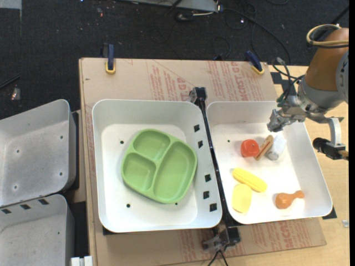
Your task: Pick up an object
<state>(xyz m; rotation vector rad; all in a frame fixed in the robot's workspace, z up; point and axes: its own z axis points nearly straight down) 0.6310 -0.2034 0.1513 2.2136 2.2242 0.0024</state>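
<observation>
The arm enters from the right, with the tool (279,121) positioned over the upper part of the right bin (316,165). Whether the tool is spread or pressed together cannot be determined; nothing is visible in it. Directly below the tool lie a white block (277,147), a brown stick (265,147) leaning against it, and a red round piece (249,147). Nearer the front lie a yellow corn cob (249,179), a pale yellow piece (242,198) and an orange drumstick-shaped piece (287,199). The left bin (111,115) contains a green divided plate (160,165). Both bins rest on the table (150,76).
</observation>
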